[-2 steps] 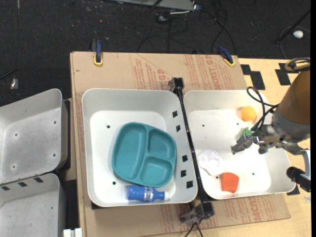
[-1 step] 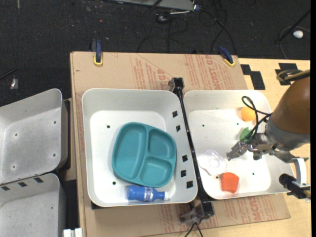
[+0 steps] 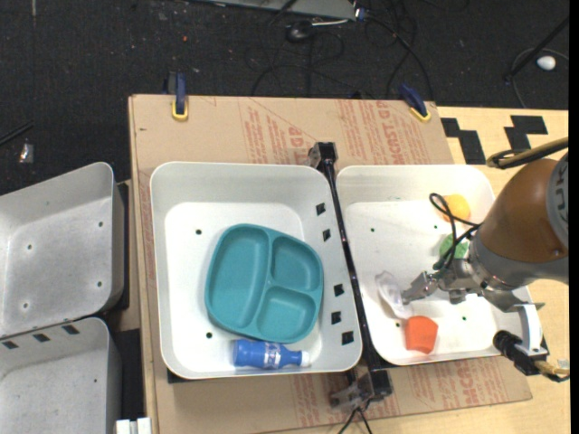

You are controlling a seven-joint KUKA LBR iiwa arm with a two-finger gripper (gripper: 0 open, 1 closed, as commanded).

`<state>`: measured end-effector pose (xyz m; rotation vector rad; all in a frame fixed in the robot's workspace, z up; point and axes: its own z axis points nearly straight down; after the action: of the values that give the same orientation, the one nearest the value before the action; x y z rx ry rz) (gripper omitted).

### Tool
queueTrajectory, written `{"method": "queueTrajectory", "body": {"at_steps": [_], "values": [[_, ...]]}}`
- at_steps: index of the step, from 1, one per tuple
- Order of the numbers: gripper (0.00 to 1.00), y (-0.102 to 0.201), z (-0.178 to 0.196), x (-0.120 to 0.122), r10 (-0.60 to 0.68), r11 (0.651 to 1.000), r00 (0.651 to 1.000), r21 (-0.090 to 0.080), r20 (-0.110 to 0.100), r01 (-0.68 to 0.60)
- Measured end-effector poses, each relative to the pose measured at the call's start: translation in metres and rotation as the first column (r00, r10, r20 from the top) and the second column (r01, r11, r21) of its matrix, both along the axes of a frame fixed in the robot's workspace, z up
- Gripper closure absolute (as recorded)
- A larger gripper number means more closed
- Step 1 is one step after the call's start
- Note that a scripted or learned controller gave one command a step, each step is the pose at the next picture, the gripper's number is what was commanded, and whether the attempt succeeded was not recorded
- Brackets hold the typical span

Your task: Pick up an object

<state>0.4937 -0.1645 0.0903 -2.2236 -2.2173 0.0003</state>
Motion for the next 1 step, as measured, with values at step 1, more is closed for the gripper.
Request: {"method": "queueTrajectory", "body": {"at_steps": [1], "values": [[1.00, -0.0001, 0.0121, 0.0007, -0.001, 1.000, 1.000, -0.001, 0.002, 0.001]]}}
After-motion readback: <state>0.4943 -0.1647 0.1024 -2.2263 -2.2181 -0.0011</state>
